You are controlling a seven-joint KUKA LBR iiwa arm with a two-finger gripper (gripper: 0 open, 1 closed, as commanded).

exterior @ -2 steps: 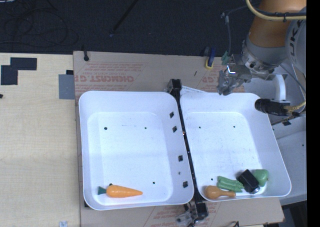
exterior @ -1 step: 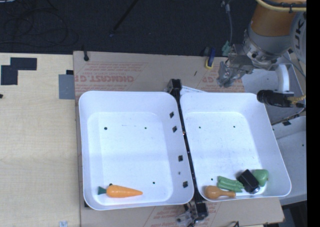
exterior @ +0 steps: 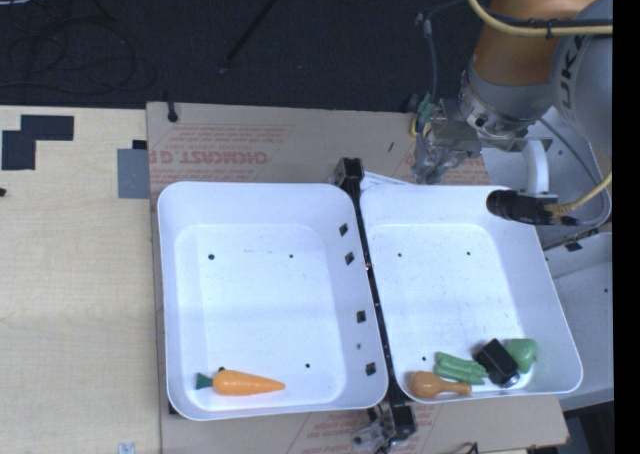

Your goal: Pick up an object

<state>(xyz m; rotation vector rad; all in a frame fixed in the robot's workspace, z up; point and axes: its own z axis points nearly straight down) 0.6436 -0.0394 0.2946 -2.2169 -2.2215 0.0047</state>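
My fingers (exterior: pixel 432 164) hang above the right bin's (exterior: pixel 560 317) far edge; whether they're parted, I cannot tell. The carrot (exterior: pixel 247 383) lies lengthwise along the left bin's (exterior: pixel 170 272) near edge, diagonally opposite.

The black block (exterior: pixel 497 361) hides part of the green toy (exterior: pixel 520 352) (shape unclear).

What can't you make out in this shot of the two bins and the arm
- Gripper: small and blurred against the cardboard in the camera view; finger state unreadable.
- Green item: partly covered by the black object; its identity is unclear.
- Arm: cut off by the top and right edges.
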